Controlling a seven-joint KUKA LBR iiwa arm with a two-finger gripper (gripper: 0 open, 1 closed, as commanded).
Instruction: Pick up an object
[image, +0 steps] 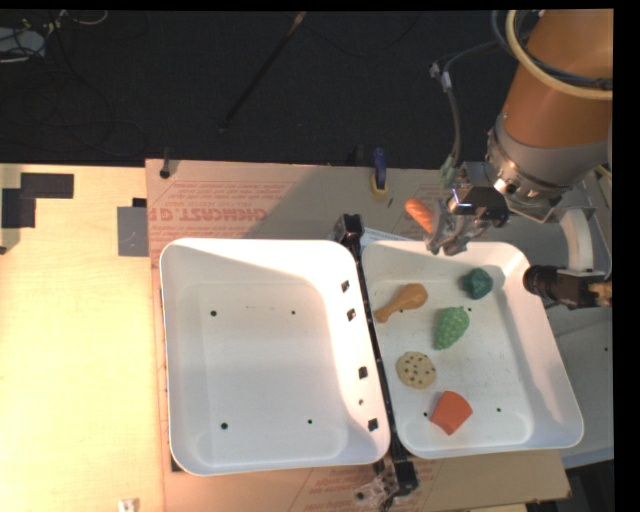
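Five objects lie in our right bin (540, 330): drumstick (402, 300), teal lump (477, 283), green cone (451, 326), cookie (416, 370), red block (451, 411). Our gripper (452, 238) hovers at the far rim; whether it is parted, we cannot tell. We should centre over one before descending.

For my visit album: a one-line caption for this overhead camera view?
Robot arm's tool hovers at the right bin's far edge, above toy foods.

Five objects lie in the right bin (560, 400), left bin (180, 300) beside.
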